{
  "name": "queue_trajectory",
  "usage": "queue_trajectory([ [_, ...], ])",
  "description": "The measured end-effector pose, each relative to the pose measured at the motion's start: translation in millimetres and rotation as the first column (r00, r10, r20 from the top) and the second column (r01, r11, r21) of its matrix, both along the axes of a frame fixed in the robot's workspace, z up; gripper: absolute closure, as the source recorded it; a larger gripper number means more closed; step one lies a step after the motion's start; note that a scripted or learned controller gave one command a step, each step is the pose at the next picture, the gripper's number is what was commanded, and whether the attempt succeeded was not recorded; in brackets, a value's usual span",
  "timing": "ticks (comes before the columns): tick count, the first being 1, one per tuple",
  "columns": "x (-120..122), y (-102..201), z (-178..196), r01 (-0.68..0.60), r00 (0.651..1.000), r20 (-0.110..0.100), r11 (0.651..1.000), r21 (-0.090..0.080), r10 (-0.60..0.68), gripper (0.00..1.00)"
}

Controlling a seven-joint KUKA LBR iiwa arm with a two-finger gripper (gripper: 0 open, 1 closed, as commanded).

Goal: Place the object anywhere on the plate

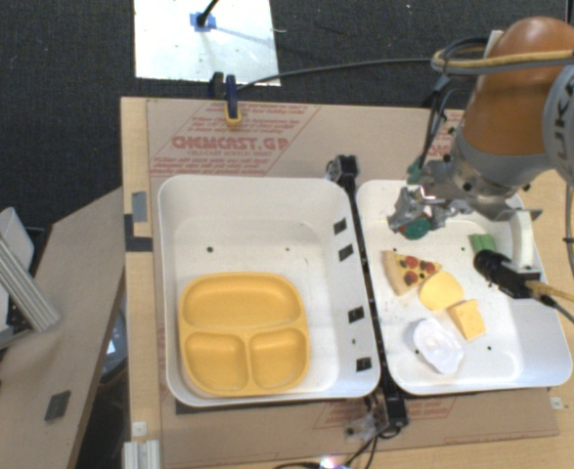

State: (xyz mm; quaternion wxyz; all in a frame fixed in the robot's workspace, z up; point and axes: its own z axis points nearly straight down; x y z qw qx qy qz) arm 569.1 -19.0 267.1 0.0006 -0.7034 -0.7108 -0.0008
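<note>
The arm (521, 96) runs off the right edge. The gripper (414, 213) partly hides a teal object (419, 229), too covered to identify.

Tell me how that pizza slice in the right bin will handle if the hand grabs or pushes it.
The pizza slice lies flat, so it probably slides rather than rolls. It looks like a thin toy, likely light and stiff. Its low profile may make pinching awkward, and it touches the yellow round piece, which a push could shift.

Yellow plate (244, 333), white bins (257, 198), red-dotted pizza slice (407, 270), yellow cheese (467, 319).
</note>
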Motion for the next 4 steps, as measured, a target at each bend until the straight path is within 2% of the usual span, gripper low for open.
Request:
queue_trajectory([
  [1,-8,41,-8,0.002,1.0,0.001,1.0,-0.001,-0.002,1.0],
  [2,-28,95,-28,0.001,1.0,-0.001,1.0,0.001,-0.001,1.0],
  [3,-34,144,-29,0.001,1.0,0.001,1.0,0.0,-0.001,1.0],
  [4,-33,141,-29,0.007,1.0,0.001,1.0,-0.001,-0.007,0.0],
])
